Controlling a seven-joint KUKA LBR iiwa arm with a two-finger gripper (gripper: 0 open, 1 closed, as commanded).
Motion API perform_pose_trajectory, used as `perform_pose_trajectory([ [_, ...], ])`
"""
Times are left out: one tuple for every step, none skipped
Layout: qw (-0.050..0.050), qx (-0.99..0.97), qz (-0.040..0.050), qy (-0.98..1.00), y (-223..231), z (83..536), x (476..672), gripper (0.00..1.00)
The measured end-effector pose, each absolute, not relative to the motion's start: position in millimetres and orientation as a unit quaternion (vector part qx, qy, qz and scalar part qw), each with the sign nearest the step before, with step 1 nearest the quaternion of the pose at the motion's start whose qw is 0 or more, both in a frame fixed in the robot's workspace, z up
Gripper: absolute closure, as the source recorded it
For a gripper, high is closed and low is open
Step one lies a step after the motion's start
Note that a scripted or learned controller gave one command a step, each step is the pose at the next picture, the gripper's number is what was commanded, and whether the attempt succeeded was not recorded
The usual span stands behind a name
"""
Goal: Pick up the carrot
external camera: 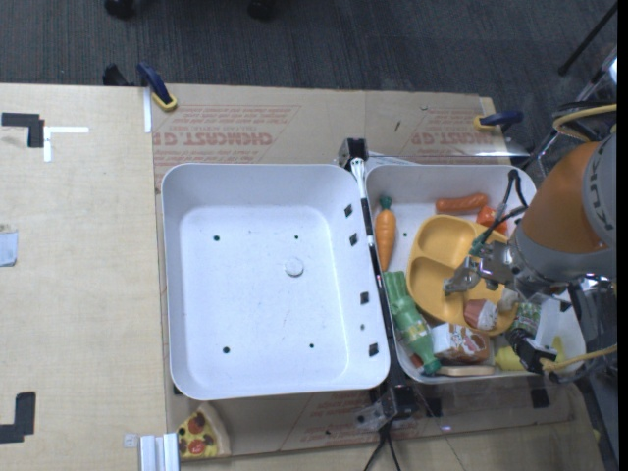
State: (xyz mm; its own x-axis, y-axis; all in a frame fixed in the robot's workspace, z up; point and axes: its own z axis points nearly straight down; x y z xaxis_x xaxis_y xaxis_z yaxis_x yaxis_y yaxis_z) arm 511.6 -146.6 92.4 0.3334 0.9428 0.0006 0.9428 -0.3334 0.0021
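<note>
Carrot (385, 234) upright against right bin (412, 177) left wall, at 9 o'clock from yellow divided plate (444, 263). Gripper (469, 275) over plate, well apart from carrot; finger state impossible to tell. Risk: wall blocking fingers, green bottle (405, 314) nudged.

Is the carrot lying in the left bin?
No, the carrot lies in the right bin, against its left wall.

Two white bins (177, 263) side by side on the surface (69, 292). In the right one: yellow plate (442, 248), green bottle (404, 312), red sausage (461, 203).
</note>
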Motion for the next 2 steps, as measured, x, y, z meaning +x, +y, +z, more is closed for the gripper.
perform_pose_trajectory([
  [0.007, 0.822, 0.0032, 0.569, -97.7, 94.3, 481.7, 0.0],
  [0.001, 0.847, -0.0014, 0.531, -94.3, 92.1, 549.7, 0.0],
])
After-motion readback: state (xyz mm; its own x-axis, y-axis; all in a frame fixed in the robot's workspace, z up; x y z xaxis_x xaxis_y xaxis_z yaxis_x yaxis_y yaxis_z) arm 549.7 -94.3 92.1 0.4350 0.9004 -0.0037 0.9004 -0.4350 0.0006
